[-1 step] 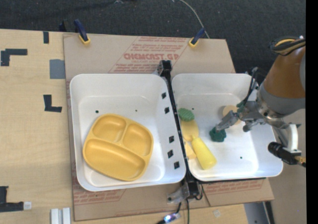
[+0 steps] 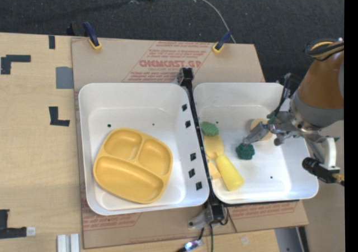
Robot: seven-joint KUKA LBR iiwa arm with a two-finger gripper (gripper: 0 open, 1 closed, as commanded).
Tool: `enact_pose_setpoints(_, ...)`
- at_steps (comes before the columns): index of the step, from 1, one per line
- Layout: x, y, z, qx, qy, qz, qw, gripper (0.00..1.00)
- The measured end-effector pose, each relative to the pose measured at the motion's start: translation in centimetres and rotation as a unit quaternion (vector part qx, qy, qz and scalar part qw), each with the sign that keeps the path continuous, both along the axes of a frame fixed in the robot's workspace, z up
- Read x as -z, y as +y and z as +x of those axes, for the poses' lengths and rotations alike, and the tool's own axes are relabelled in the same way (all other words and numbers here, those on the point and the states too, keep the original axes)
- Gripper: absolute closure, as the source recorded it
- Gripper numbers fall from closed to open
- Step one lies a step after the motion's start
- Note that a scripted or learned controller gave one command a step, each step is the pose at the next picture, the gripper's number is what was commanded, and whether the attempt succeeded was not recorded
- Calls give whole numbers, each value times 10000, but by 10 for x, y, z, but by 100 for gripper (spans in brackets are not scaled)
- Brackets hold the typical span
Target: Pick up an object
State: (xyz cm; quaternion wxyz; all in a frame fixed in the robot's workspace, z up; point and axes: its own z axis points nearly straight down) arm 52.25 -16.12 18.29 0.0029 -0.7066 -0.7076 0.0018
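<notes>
The right bin (image 2: pixel 279 186) holds a dark green lumpy object (image 2: pixel 245 151) near its middle. A lighter green round piece (image 2: pixel 210 128) lies by the bin's left wall. Below that, a yellow bottle-like object (image 2: pixel 225 167) lies at a slant. A small tan piece (image 2: pixel 258 124) sits partly hidden behind the gripper. My gripper (image 2: pixel 255 136) reaches in from the right and hangs low, just above and to the right of the dark green object. I cannot tell whether it touches that object.
The left bin (image 2: pixel 89 105) holds a yellow divided plate (image 2: pixel 132 164). A black divider with clips (image 2: pixel 193 133) runs between the bins. The arm's grey and orange body (image 2: pixel 321 89) stands over the right bin's right edge.
</notes>
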Motion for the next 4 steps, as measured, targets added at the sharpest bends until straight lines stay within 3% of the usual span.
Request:
enact_pose_setpoints(1,68,2,-4,5,33,9,10000,0)
enact_pose_setpoints(2,102,2,-4,4,-6,-9,10000,0)
enact_pose_setpoints(3,92,2,-3,-3,-3,-8,10000,100)
enact_pose_setpoints(4,33,0,0,-3,-28,-7,10000,100)
